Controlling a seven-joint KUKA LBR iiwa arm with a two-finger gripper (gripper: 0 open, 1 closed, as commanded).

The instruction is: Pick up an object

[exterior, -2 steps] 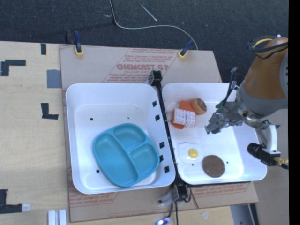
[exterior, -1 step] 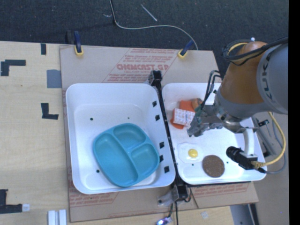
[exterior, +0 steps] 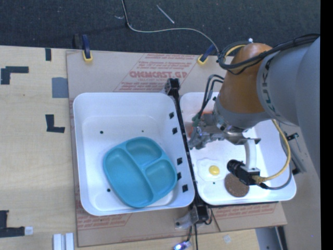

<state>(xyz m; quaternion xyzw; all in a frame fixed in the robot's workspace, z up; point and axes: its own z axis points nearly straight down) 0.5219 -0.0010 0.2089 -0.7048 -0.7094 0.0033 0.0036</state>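
Counter [exterior: 31, 139], right bin [exterior: 281, 194]: my pincer [exterior: 196, 135], spread untellable, hugs the left wall; fried egg [exterior: 212, 170] nearby—I risk wall contact.

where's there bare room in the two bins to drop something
Left bin: bare floor along the back wall and left wall, bordering the blue divided plate, which fills the front right. Right bin: crowded; the arm covers the back, and the fried egg and brown disc take the front.
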